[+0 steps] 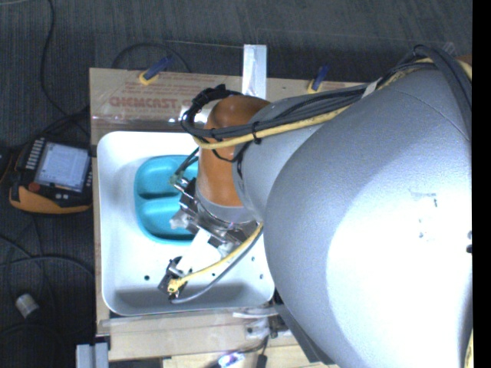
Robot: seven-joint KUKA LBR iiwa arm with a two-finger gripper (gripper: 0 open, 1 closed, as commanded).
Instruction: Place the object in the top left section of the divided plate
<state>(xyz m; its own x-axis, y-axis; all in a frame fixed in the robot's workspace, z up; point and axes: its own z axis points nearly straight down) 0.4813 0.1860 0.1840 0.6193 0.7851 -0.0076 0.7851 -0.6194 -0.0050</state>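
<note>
Because the grey arm (368, 221) swells across the whole right of the scene, the right bin lies under it and much of the left bin (123, 228) is covered too. Around the bench (146, 102), a pale board with faded red print, sit two blue clamps (153, 69) on its far edge and a white strip (255, 60) between them. On the dark carpet to the left lies a handset (54, 171) with an orange and black shell and a pale screen, and nearer, a small grey lump (27, 305); thin cables trail over the carpet. A bundle of black and yellow cable (253, 129) runs along the arm and loops past the orange band (226, 159), and a yellow lead with a black tip (175, 280) hangs over the near floor of the bin. The plate (153, 205), glossy teal plastic with rounded corners, rests on the far left part of the bin's smooth white floor; a raised ridge parts a far hollow from a near one, and its right side is hidden by the wrist. The gripper (186, 219) sits directly over that right edge, touching or just above it, seen end-on beneath a dull metal flange, so I cannot tell whether it is apart, together or clamped on anything. What lies under it is hidden.
</note>
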